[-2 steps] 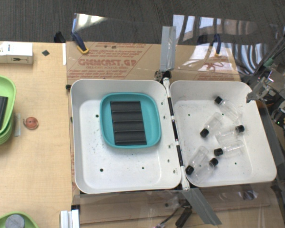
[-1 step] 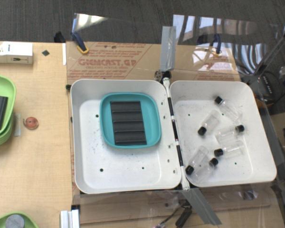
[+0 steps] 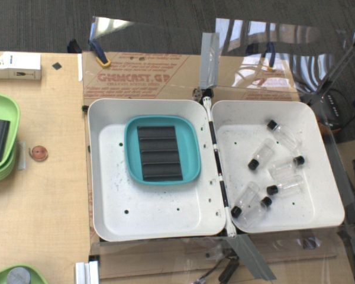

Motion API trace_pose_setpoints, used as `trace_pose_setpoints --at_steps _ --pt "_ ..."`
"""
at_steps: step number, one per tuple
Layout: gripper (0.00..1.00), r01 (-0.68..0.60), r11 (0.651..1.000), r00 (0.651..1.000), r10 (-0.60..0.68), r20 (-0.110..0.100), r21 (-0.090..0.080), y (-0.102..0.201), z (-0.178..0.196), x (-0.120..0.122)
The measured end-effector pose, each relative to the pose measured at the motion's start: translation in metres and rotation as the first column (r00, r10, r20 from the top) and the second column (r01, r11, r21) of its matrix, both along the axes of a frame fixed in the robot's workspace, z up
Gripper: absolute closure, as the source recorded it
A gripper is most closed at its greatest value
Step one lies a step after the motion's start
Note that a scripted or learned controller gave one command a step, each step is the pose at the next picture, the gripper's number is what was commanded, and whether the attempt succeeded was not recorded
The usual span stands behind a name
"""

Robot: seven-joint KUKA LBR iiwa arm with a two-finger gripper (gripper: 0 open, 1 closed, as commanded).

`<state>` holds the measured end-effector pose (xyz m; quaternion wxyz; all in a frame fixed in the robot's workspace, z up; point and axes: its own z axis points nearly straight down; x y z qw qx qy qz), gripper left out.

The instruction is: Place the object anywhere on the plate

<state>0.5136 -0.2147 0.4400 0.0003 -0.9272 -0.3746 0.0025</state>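
Observation:
A teal square plate [image 3: 163,149] with a dark ribbed insert [image 3: 160,152] lies in the left white bin [image 3: 106,182], toward its upper middle. In the right white bin [image 3: 319,158] lie several clear plastic vials with black caps, scattered across its right half: one near the top [image 3: 281,132], one in the middle [image 3: 261,156], one at the right [image 3: 289,166], one lower right [image 3: 286,186] and two at the lower left [image 3: 246,197].
Green trays [image 3: 0,138] with a dark insert sit at the left edge of the wooden bench. A small round reddish disc [image 3: 39,152] lies beside them. Cardboard [image 3: 142,76] lies behind the bins, and clear panels [image 3: 272,46] stand at the back.

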Motion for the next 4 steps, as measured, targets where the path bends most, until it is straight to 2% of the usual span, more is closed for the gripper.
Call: trace_pose_setpoints --at_steps 1,2,3,4 --pt "0.00 0.139 0.990 0.990 -0.139 -0.002 0.000 -0.003 0.000 -0.013" --pt "0.00 0.287 0.958 0.958 -0.287 -0.001 -0.001 -0.007 0.000 -0.035" --pt "0.00 0.411 0.912 0.912 -0.411 0.000 -0.001 -0.008 0.000 -0.034" --pt "0.00 0.527 0.850 0.850 -0.527 0.003 -0.001 -0.008 0.001 -0.035"
